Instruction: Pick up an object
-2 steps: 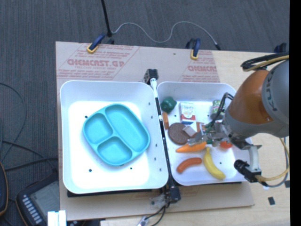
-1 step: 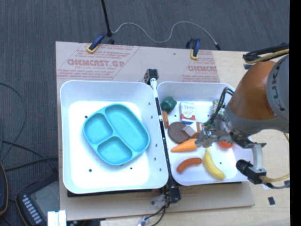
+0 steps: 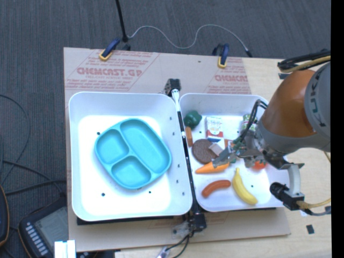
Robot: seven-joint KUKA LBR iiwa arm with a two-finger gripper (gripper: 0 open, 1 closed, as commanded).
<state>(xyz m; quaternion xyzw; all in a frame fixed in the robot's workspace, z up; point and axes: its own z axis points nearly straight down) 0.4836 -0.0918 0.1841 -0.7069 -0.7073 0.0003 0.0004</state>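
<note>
Right bin crowded, left bin open around its plate.

In the right white bin a brown round cookie, orange carrot, red sausage, yellow banana, green broccoli piece and small white carton lie close together, and the grey arm overhangs its right half. The left white bin offers bare floor around the blue three-part plate.
</note>
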